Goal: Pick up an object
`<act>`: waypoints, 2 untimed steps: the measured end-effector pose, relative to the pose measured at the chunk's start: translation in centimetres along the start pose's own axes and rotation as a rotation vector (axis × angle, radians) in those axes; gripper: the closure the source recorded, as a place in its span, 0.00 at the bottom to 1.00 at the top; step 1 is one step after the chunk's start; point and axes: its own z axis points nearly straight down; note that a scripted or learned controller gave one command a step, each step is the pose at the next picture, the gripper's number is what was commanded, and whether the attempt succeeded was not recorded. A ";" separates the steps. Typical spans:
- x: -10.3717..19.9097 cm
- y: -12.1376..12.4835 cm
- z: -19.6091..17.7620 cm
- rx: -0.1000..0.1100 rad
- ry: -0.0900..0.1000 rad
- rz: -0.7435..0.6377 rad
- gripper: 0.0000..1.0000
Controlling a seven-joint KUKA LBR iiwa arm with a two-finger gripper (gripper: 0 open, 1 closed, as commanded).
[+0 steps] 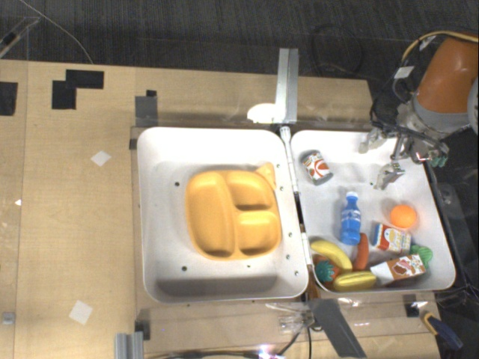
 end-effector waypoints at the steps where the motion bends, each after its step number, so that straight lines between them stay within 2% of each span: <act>1: -0.1 0.7 0.9 0.001 0.002 0.228 0.00; 2: -0.1 0.7 0.9 0.001 0.002 0.228 0.00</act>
